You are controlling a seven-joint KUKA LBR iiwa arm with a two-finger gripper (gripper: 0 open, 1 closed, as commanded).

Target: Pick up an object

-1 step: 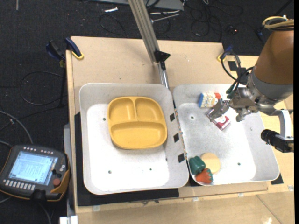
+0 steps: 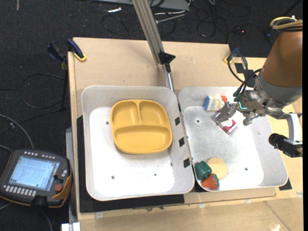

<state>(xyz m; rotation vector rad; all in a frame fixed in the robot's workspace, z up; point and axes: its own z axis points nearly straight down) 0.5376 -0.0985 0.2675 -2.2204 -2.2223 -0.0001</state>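
Two shallow white bins side by side on tan desk [image 2: 120, 61]. Left bin [image 2: 96, 177]: yellow divided plate [image 2: 141, 126] a little above centre, three compartments, flat. Right bin [image 2: 250, 148]: small red-and-white packet [image 2: 230, 126] near centre-top, tilted; blue, white and orange box [image 2: 214, 101] at 10 o'clock of packet, near it, not touching. At bin's 7 o'clock corner: green piece [image 2: 202, 168], pale yellow round piece [image 2: 217, 166], orange-red piece [image 2: 210, 181], all bunched, touching one another. Grey arm with orange band [image 2: 284, 57] in from 3 o'clock side, gripper [image 2: 227, 113] low over right bin, right at upper edge of red-and-white packet. Fingers [image 2: 223, 114] seem slightly spread, tips at packet's top edge; packet looks to rest on bin floor, cannot tell whether pinched. Grey metal pole [image 2: 151, 28] slanting from 12 o'clock down to gap between bins. Teach pendant [image 2: 33, 177] with lit screen off desk at 8 o'clock. Cables on dark floor at 12 o'clock
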